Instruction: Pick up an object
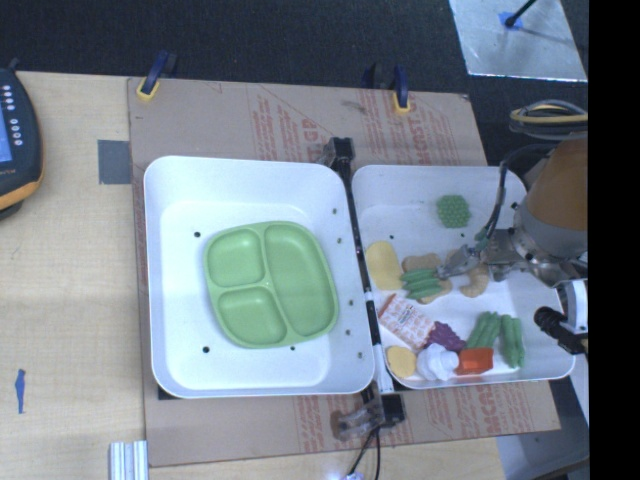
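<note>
The right bin point(400, 190) holds several small toy foods. Among them are a yellow oval piece point(383, 265), a bunch of green beans point(425, 285), a tan piece point(420, 263) and a round bumpy green item point(453, 209). My gripper point(468, 262) reaches in from the right and sits low over the middle of this bin, just right of the green beans and above another tan piece point(474, 284). I see nothing lifted. The orange-banded wrist point(558, 190) hides part of the bin's right side.
Near the right bin's front lie a red-and-white packet point(405, 316), a purple item point(446, 335), a white item point(436, 365), an orange-red block point(476, 360) and green pods point(511, 340). The left bin point(180, 368) holds a green divided plate point(270, 283).
</note>
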`<state>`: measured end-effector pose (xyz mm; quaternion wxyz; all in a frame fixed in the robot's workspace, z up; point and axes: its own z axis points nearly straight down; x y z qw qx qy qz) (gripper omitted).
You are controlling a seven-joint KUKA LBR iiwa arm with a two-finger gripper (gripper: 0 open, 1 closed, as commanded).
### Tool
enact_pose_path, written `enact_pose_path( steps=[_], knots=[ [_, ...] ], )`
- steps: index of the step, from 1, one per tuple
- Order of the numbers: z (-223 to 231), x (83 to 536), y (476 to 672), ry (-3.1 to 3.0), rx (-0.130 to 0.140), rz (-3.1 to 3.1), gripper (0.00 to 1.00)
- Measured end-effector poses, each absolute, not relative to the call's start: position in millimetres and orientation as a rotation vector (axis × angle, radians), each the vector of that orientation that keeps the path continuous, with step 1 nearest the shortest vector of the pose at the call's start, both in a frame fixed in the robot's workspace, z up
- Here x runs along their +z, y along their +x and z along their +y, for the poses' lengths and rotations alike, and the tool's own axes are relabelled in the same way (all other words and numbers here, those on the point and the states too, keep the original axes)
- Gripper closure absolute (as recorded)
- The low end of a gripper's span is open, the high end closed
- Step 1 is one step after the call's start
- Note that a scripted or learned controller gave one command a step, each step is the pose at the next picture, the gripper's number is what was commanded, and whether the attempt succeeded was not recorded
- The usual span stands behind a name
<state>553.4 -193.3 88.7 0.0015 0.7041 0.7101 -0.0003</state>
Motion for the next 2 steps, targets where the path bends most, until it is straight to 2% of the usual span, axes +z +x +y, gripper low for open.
enact_pose_path(
  steps=[1,2],
  knots=[
    [-193.8,104.8,552.1,2.210,0.001,2.229,1.00],
    [-181.4,235.0,493.7,2.215,0.005,2.221,1.00]
  ],
)
